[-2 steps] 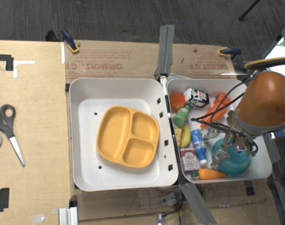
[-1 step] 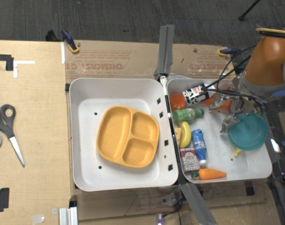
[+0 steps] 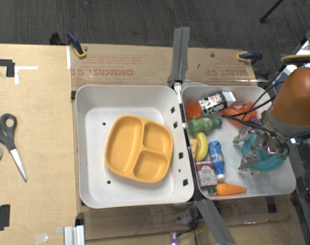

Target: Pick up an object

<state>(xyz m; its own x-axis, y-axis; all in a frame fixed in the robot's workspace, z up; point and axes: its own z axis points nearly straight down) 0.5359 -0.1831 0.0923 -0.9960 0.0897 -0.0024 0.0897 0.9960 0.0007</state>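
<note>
My gripper (image 3: 244,150) is low in the right bin (image 3: 277,188), at its right half. Its fingers stand apart, open, at the left rim of a teal bowl (image 3: 269,162) that lies partly under the wrist. Nothing is held between them. To the left lie a blue bottle (image 3: 216,158), a banana (image 3: 200,146), a green bottle (image 3: 204,124), a red box (image 3: 206,174) and a carrot (image 3: 230,189). A black-and-white spotted carton (image 3: 214,102) and an orange-red item (image 3: 241,109) are at the far side.
The left bin (image 3: 88,152) carries a yellow divided plate (image 3: 139,148). Scissors (image 3: 11,143) lie on the bench at far left. Black cables (image 3: 247,114) run from the arm across the right bin's far corner. A grey divider (image 3: 180,60) stands between the bins.
</note>
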